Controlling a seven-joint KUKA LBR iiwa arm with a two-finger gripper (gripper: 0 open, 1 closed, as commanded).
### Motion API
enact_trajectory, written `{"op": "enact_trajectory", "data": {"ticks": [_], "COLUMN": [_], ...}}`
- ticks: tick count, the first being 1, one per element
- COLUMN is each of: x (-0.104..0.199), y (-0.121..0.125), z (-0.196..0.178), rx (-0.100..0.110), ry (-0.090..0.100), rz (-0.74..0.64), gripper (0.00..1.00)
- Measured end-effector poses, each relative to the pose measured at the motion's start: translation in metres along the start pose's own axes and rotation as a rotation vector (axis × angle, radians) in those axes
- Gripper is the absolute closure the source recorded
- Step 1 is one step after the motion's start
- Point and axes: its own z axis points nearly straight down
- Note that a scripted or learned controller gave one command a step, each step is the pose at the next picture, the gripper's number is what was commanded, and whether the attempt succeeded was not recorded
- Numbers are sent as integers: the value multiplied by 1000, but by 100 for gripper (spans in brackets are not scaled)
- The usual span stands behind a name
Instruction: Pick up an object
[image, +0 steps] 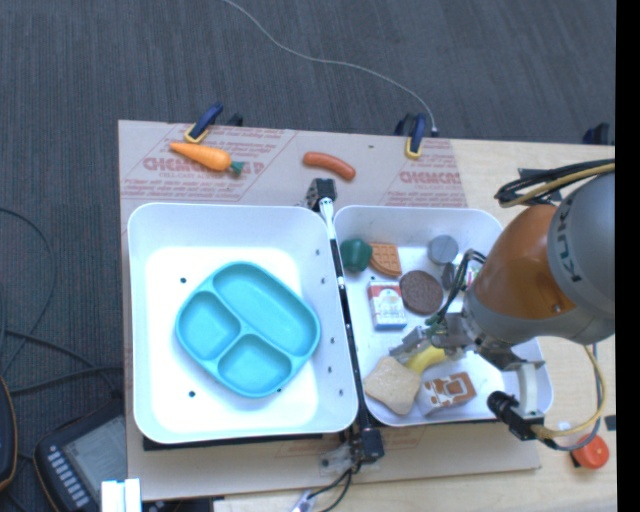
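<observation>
The right bin (480, 218) holds several toy foods: a green piece (353, 255), a ridged orange cracker (386, 260), a grey disc (443, 249), a brown round patty (421, 292), a red and white box (387, 305), a slice of bread (390, 385) and a brown and white piece (447, 392). My gripper (424, 345) is low in this bin, right over a small yellow piece (430, 358) that lies between the box and the bread. The gripper's body hides most of that yellow piece.
The left bin (150, 300) carries a blue three-part plate (248, 328). Behind the bins on the cardboard lie a toy carrot (203, 156) and a sausage (329, 165), with clamps (415, 135) at the back edge. The arm's orange band (525, 275) overhangs the right bin's right side.
</observation>
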Motion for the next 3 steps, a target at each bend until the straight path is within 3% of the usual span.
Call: {"op": "enact_trajectory", "data": {"ticks": [1,2,3], "x": [-1,69,74], "y": [1,69,114], "z": [-11,-97,-205], "rx": [-2,6,6], "ry": [-1,2,1], "rz": [1,-2,0], "gripper": [100,100,100]}}
